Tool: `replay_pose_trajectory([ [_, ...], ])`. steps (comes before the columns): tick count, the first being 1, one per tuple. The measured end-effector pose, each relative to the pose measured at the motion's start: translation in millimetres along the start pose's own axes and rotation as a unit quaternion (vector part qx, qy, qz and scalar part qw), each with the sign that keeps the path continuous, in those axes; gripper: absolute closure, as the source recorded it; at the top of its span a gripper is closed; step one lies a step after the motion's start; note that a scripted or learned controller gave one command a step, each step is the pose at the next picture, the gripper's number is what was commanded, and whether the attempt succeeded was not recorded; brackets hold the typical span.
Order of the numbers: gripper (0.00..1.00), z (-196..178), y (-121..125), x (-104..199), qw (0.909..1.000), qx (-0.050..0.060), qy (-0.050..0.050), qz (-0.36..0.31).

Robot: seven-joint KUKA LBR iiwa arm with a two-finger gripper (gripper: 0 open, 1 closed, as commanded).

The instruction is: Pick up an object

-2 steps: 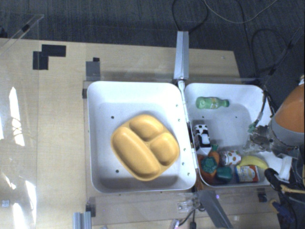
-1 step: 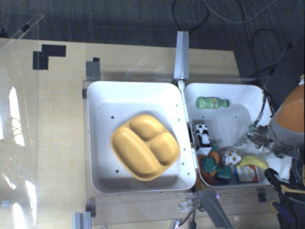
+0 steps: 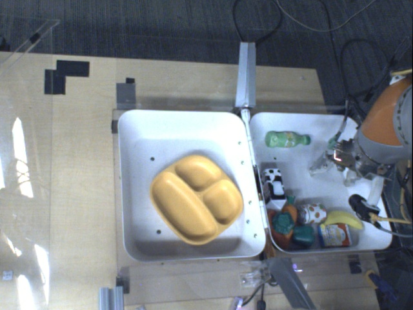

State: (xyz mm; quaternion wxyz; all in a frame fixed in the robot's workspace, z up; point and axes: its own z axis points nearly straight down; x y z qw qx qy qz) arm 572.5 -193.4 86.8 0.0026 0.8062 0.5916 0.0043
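Pale wood bench (image 3: 64, 192) over dark carpet carries two white bins: nothing is lifted yet, the gripper (image 3: 337, 159) is seen spread open and empty at 3 o'clock in the right bin (image 3: 303, 124), candidates (green bottle (image 3: 288, 139), banana (image 3: 343, 220)) left lying there, the left bin (image 3: 135, 173) holding a yellow tray (image 3: 196, 197).

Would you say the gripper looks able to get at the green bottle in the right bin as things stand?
Probably yes: the green bottle lies alone on bare floor of the right bin, nothing against it, and the gripper hovers just to its right, with open space between them.
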Motion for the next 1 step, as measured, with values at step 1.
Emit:
replay_pose_trajectory([
  [1,0.0,-21.2,-75.3,-24.9,0.9997,0.004,-0.002,-0.022],
])
